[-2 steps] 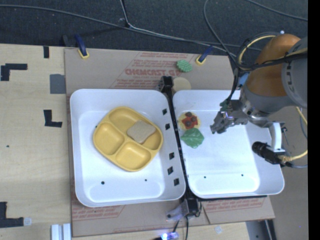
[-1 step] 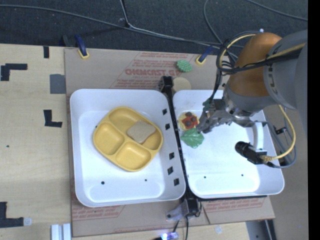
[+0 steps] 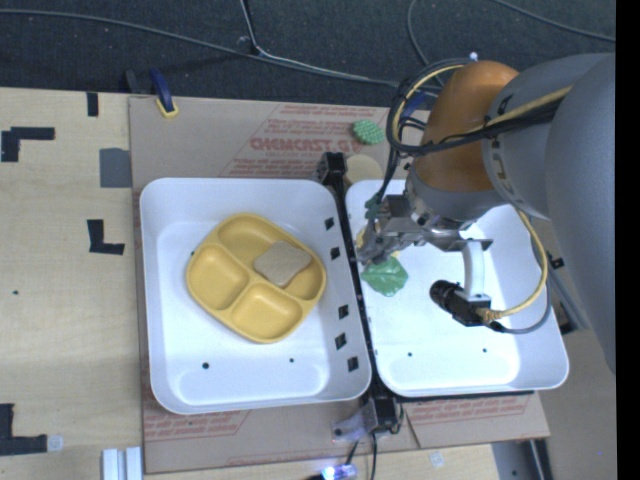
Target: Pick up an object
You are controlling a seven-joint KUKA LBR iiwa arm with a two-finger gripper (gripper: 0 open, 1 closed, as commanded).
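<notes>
Far to the hand's left, the desk (image 3: 60, 298) is pale wood marked with short black tape pieces. A brown cardboard sheet (image 3: 285, 143) with red print lies on it under both bins. The left shallow white plastic bin (image 3: 170, 368) holds a yellow plastic plate with divided compartments (image 3: 255, 278), well left of the hand. A tan square sponge-like piece (image 3: 281, 263) rests on the plate, over the ridges where its compartments meet.

A black divider strip (image 3: 345, 268) runs between the bins, just left of the hand. The hand (image 3: 378, 243) sits low at the left edge of the right shallow white plastic bin (image 3: 500, 368), and a crumpled green soft object (image 3: 386, 276) lies directly below it, touching or nearly so. Whether the hand is spread or clenched cannot be told.

A black cylindrical fitting (image 3: 455, 303) with a cable hangs to the hand's right. A small green dotted object (image 3: 367, 131) lies on the cardboard beyond the hand. Dark carpet (image 3: 300, 8) with cables lies behind the desk.
</notes>
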